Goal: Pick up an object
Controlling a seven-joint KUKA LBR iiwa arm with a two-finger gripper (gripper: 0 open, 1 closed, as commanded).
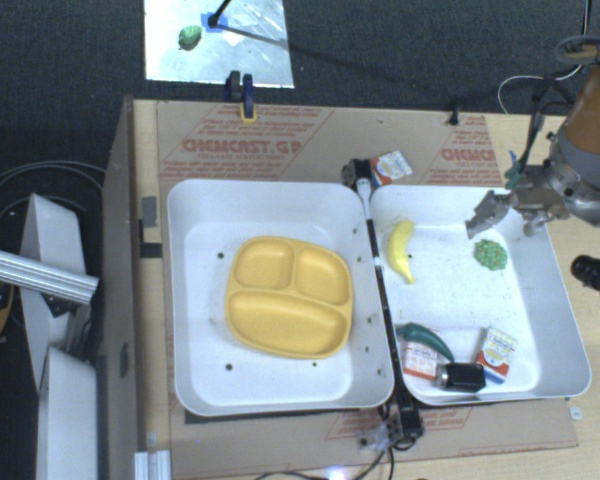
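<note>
The end effector [508, 213] hovers spread beside the green ball [491, 255]; next it should descend onto it.

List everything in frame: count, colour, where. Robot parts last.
shallow white plastic bins: 2, white, side by side on the bench
yellow divided plastic tray: 1, yellow, middle of the left bin
yellow toy banana: 1, yellow, right bin, upper left
green bumpy broccoli-like piece: 1, green, right bin, upper right
dark green curved item: 1, green, right bin, near front edge
small red-and-white packets: 2, right bin, front
small black block: 1, black, right bin front, between the packets
grey arm with two-finger gripper: 1, over the right bin, above and beside the green piece; jaws' state unclear
</note>
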